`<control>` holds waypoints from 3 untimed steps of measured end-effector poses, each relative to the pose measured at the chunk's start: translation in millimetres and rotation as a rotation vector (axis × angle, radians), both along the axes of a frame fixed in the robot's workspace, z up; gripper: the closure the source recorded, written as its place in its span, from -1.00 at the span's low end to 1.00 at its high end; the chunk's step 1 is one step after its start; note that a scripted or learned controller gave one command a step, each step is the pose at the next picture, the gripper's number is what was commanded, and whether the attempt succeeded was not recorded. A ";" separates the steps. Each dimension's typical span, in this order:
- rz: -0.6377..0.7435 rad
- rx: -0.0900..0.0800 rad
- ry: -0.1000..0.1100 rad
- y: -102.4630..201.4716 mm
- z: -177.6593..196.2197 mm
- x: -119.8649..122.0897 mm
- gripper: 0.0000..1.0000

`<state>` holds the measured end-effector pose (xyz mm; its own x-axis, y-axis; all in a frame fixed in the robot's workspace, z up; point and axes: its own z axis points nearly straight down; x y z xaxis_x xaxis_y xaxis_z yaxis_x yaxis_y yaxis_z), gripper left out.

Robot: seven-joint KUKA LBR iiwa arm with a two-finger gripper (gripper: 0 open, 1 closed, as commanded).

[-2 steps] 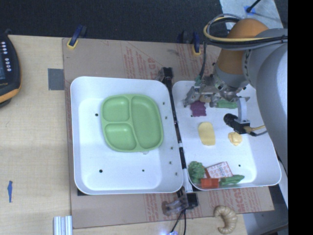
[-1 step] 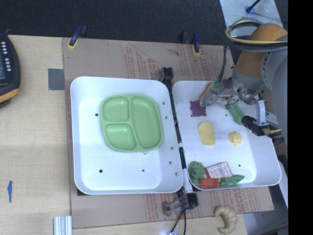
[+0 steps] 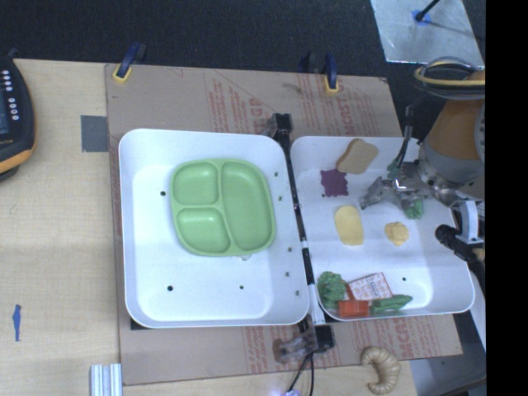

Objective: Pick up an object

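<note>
Croissant [image 3: 383,367] on the bench; pincer [image 3: 394,190] over right bin [image 3: 450,299].

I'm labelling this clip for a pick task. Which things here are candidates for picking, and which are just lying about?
For the job, in the right bin:
tool
tan slice
purple piece
yellow block
small yellow lump
green and red items with a packet

Lying about:
green divided plate in the left bin
croissant on the bench
clamps
</note>
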<state>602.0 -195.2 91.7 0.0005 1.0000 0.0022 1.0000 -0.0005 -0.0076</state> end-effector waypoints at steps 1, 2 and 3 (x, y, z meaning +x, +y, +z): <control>0.014 0.000 -0.011 98.9 28.9 57.0 -1.00; 0.003 -0.002 -0.001 81.4 -1.0 53.8 -1.00; 0.006 -0.002 0.000 100.7 0.2 53.9 -1.00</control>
